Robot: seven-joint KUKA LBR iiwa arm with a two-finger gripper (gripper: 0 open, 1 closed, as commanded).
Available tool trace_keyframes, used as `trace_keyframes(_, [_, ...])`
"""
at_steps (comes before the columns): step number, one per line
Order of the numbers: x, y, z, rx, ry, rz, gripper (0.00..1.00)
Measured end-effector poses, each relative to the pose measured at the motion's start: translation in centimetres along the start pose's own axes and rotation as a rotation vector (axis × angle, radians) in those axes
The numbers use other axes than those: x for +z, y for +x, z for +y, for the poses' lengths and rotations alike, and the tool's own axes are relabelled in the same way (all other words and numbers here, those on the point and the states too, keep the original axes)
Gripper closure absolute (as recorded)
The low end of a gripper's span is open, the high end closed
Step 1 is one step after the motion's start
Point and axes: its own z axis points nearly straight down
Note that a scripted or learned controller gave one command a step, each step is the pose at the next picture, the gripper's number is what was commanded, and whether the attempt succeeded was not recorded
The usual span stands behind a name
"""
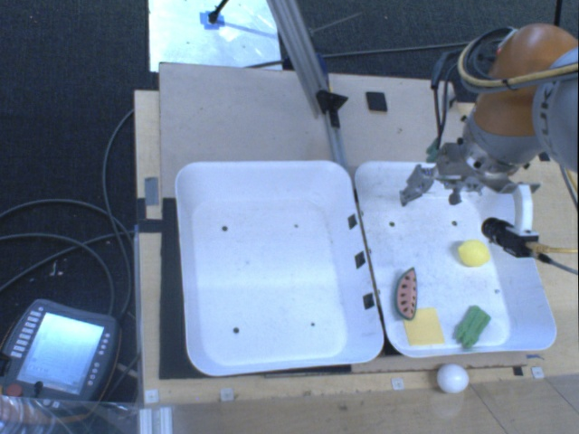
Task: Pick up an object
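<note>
- White plastic bins, two of them, sit side by side on the tan surface [244,116]: the left bin [271,260] and the right bin [520,319].
- Four small things lie in the right bin, all in its near half: one watermelon slice [406,294] by the inner wall, one yellow square block [423,327] just below it, one green piece [471,325] to the block's right, and one yellow ball [473,253] farther back, apart from the rest.
- One white ball [452,378] rests outside the bins, on the surface just past the right bin's near rim.
- The grey arm with its orange band reaches in from the right; its gripper [434,186] hangs over the far part of the right bin, well apart from all four things, nothing between the jaws. Whether the jaws are released or clenched cannot be told at this angle.
- One teach pendant [59,349] with a lit screen lies at lower left among black cables; no writing on it or anywhere else can be read.
</note>
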Motion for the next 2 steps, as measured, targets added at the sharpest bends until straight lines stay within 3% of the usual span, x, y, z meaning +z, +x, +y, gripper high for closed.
trace_keyframes(1, [-1.1,0.0,0.0,-0.001,-0.001,0.0,1.0])
trace_keyframes(2, [-0.6,6.8,-5.5,-0.005,0.001,0.001,1.0])
